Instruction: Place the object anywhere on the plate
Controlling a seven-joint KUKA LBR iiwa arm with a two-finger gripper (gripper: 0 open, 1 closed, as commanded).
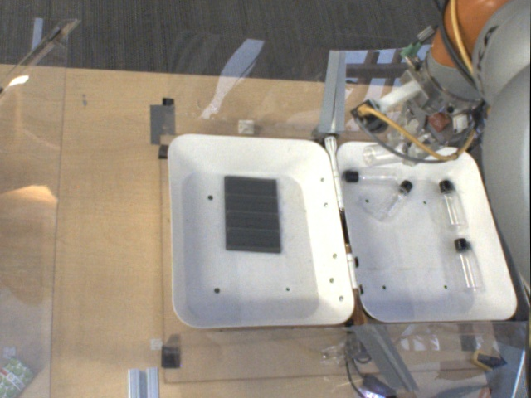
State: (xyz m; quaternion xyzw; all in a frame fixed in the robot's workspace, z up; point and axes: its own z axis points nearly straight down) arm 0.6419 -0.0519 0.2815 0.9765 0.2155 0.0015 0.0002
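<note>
A dark grey ridged plate (pixel 252 214) lies flat in the middle of the left bin (pixel 191 305). Several clear tubes with black caps lie in the right bin (pixel 498 305): one near its far left corner (pixel 367 175), one slanted beside it (pixel 393 200), one at the right (pixel 453 207) and one nearer the front right (pixel 467 265). My gripper (pixel 408 142) hangs over the far edge of the right bin, above the far tubes, amid cables and wrist parts. Nothing can be seen held in it.
The grey arm with its orange band (pixel 481 7) fills the top right corner. A grey metal post (pixel 333 89) stands behind the seam between the bins. The wooden bench (pixel 83 222) stretches to the left.
</note>
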